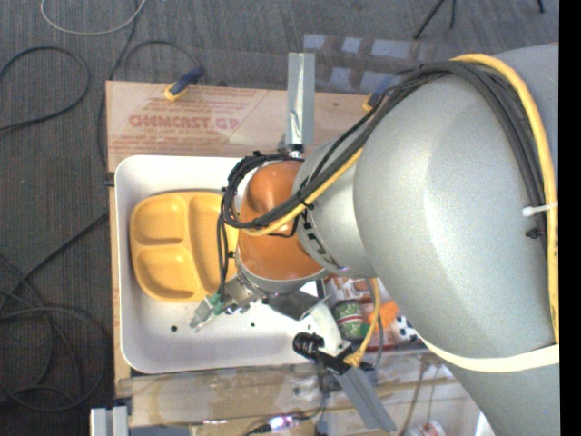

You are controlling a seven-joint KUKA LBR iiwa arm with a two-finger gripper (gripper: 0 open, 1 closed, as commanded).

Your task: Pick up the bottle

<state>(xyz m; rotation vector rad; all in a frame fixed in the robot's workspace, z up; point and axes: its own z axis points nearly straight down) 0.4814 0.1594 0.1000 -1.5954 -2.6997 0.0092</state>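
Grey arm point(436, 216) with orange band over left white bin point(163, 348), yellow divided tray point(172, 243) at bin's left side, tool point(213, 309) near bin's front edge, its state impossible to tell, green-labelled bottle point(349, 316) beside.

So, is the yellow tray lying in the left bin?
Yes, the yellow tray lies on the floor of the left bin, partly under the arm.

Single fixed camera, mounted above the table point(163, 98) and looking down at a slant. The arm point(454, 207) enters from the view's right and sits close under the lens, covering most of the right half. The left bin point(136, 334) lies in the centre-left. Carpeted floor point(54, 243) with loose cables point(91, 7) runs along the top and left margins.
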